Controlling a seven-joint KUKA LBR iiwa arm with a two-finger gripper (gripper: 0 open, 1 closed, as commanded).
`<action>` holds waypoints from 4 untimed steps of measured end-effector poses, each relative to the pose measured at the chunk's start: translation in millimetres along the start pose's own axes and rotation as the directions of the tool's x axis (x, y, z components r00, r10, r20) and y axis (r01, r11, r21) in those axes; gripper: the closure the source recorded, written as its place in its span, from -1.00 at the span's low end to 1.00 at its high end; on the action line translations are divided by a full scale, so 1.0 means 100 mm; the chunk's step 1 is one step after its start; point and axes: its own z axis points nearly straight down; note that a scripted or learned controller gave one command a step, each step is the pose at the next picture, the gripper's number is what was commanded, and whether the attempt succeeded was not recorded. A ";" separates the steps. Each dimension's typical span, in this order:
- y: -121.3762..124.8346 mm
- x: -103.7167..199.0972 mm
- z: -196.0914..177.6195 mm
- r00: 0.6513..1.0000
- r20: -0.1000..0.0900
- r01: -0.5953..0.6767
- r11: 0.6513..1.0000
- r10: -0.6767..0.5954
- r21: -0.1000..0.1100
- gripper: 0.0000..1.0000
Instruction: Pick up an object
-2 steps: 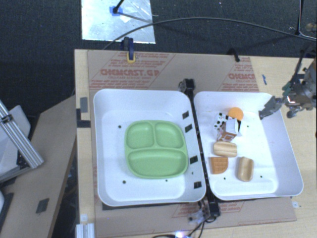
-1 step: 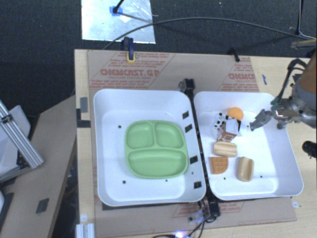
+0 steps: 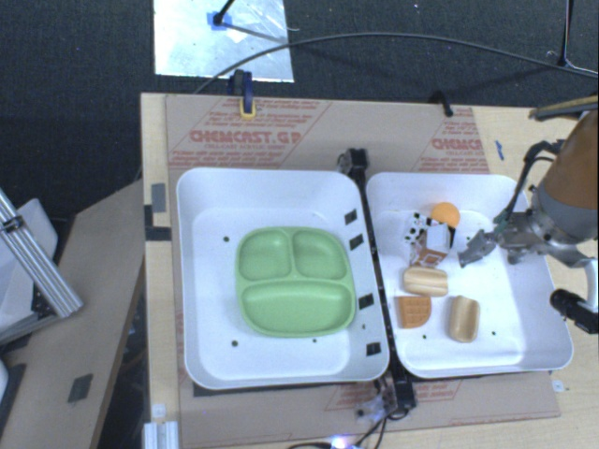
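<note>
Left bin (image 3: 201, 279) holds 1 green plate (image 3: 295, 281); right bin (image 3: 524, 340), toy foods (image 3: 426, 280).

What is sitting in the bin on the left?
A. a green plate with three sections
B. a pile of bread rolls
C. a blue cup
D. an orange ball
A: the left bin holds a green plate divided into three sections, while the small food-like pieces, including the orange ball, lie in the right bin.
</note>
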 end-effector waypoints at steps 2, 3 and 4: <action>0.02 -0.02 0.29 1.000 0.003 0.000 1.000 0.000 -0.007 1.00; 0.03 -0.04 -0.15 1.000 0.003 0.004 1.000 -0.004 -0.009 1.00; 0.13 -0.10 -0.73 1.000 0.004 0.004 1.000 -0.004 -0.012 1.00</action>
